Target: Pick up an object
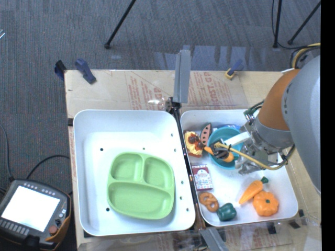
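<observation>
My gripper (245, 164) hangs low in the right bin (287, 184), just right of a blue bowl (220, 137) and above a carrot (250, 191). An orange piece (224, 158) lies on the bowl's near rim. A toy pumpkin (265, 204) sits beside the carrot at the bin's near right. Along the bin's left side lie a dark slice (206, 131), a yellow-and-red food piece (193, 143), a small red box (202, 177), a pretzel (208, 200) and a green pepper (226, 212). Nothing shows clearly between the gripper's tips.
The left bin (94, 135) holds a green divided plate (141, 185). A grey upright post (181, 82) stands behind the gap between the bins. The arm's grey and orange body (285, 109) covers the right bin's far right corner.
</observation>
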`<state>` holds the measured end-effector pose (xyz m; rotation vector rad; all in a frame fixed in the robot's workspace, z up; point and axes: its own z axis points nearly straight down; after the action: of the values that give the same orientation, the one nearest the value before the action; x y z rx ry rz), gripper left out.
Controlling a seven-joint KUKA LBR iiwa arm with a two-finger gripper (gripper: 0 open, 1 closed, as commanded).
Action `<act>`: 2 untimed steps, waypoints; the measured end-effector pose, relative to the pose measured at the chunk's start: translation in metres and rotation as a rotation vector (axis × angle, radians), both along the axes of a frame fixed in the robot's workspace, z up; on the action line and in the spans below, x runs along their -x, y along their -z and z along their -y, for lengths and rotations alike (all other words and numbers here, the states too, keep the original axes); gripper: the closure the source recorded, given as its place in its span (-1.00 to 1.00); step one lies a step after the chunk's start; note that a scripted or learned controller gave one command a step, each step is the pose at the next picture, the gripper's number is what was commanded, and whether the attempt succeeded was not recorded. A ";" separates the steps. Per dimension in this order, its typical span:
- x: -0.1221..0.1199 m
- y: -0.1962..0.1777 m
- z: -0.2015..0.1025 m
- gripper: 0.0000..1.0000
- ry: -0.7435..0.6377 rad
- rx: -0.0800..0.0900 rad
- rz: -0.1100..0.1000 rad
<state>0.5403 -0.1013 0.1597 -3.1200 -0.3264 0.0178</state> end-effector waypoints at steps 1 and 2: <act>0.016 -0.026 -0.029 1.00 0.006 0.000 0.006; 0.002 -0.002 0.021 1.00 0.010 0.001 0.002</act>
<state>0.5378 -0.1219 0.1614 -3.1231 -0.3102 0.0141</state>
